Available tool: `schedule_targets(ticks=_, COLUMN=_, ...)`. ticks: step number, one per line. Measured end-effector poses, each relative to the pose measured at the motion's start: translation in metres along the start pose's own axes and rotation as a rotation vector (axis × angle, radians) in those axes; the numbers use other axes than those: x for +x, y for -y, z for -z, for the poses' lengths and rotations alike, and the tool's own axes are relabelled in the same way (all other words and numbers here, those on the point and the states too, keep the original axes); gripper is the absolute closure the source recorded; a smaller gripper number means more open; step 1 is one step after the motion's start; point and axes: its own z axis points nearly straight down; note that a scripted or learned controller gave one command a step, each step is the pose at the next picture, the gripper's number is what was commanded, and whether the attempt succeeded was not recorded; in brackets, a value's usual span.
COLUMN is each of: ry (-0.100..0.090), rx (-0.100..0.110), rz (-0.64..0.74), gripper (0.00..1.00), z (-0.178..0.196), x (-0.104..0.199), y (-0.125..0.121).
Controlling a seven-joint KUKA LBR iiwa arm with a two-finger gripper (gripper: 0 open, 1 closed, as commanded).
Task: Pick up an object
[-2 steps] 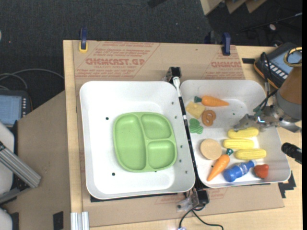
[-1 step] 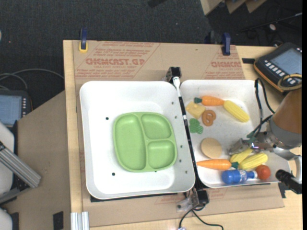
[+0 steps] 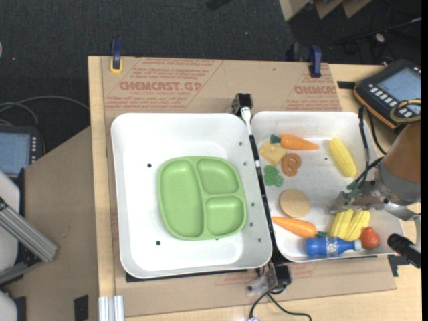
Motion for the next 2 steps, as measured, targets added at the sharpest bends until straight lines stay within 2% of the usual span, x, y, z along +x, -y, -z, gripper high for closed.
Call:
schedule_targets(ticks=1, ry=-0.003, rx=-0.008, rz=0.013, gripper=1.00, z=0.075, x=0.091, y=-0.044)
schedule_targets(ticks=2, ry=-0.002, rx=-0.005, rz=0.009, gripper=1.00, z=0.104, x=0.141, y=-0.075)
